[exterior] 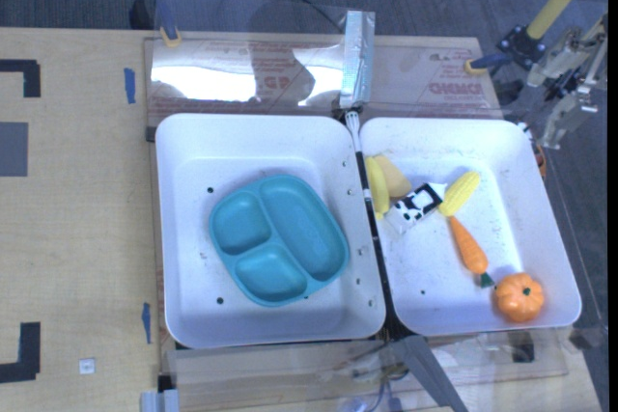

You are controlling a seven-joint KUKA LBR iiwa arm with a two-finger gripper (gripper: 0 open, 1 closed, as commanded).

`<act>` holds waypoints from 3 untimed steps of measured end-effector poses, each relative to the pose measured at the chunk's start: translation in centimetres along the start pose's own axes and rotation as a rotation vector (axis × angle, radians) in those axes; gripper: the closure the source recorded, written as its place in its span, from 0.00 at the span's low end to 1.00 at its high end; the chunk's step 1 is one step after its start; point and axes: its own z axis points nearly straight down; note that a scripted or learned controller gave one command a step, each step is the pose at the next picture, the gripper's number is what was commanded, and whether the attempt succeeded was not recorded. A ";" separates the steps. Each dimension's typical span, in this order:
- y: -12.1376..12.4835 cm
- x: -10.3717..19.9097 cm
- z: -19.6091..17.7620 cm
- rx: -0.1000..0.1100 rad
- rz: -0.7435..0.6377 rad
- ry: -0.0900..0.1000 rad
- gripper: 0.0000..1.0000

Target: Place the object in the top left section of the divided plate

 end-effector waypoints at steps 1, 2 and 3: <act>-1.3 5.0 -2.2 0.000 -0.203 0.010 0.00; 2.0 10.2 -2.2 -0.003 -0.443 0.012 0.00; 8.4 10.8 -2.2 -0.005 -0.598 0.011 0.00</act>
